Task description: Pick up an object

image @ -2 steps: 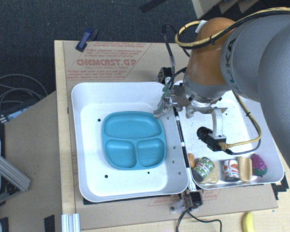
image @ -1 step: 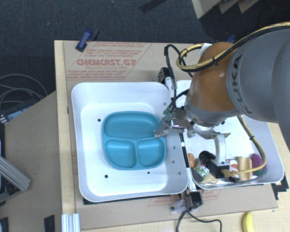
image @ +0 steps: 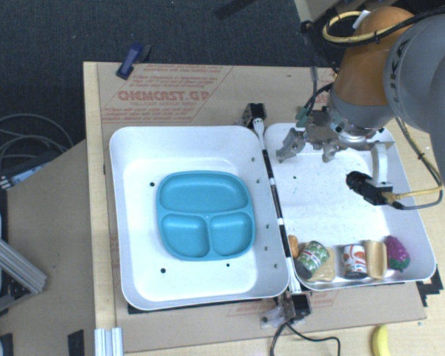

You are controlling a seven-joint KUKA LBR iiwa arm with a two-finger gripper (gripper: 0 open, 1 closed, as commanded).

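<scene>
My gripper (image: 309, 150) hangs over the far end of the right bin (image: 322, 199), open, with nothing between its fingers. Its two grey fingertips (image: 287, 147) are spread apart above the bare white floor. Several small objects lie in a row along the bin's near edge: a green-and-white can (image: 313, 258), a red-and-white can (image: 354, 259), a tan piece (image: 376, 258) and a purple toy (image: 397, 251). A small orange piece (image: 292, 244) lies at the left end of that row. All of them are well nearer the camera than the gripper.
The left bin (image: 133, 199) holds a blue divided plate (image: 205, 213). A black part on a yellow cable (image: 367, 188) hangs over the right bin's right side. A yellow item (image: 380, 341) lies on the bench in front, and a blue item (image: 133, 60) at the far left.
</scene>
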